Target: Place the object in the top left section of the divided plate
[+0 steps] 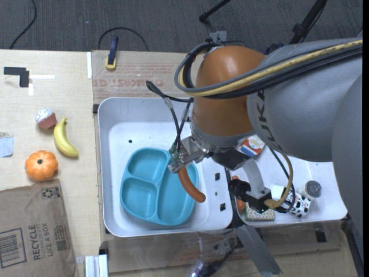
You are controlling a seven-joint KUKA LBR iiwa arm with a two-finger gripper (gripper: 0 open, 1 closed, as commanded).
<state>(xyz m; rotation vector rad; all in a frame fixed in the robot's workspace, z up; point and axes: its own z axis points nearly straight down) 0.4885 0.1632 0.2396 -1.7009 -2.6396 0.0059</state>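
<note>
A blue divided plate (128, 180) lies in the left white bin (115, 126), with two small sections on its left and one long section on its right. My gripper (177, 161) hangs over the plate's upper right rim. It is shut on the top end of an orange-red sausage (193, 188). The sausage slants down and to the right, across the plate's right rim. The plate's top left section (143, 163) is bare blue. The arm's orange wrist band (228, 91) hides the bin's back right corner.
The right bin (323, 212) holds a red, white and blue item (252, 147), a grey disc (313, 187), a black-spotted white toy (300, 206) and a speckled block (259, 213). On the bench to the left lie a banana (64, 138), a small pumpkin (41, 165), a cupcake (46, 119) and cardboard (29, 229).
</note>
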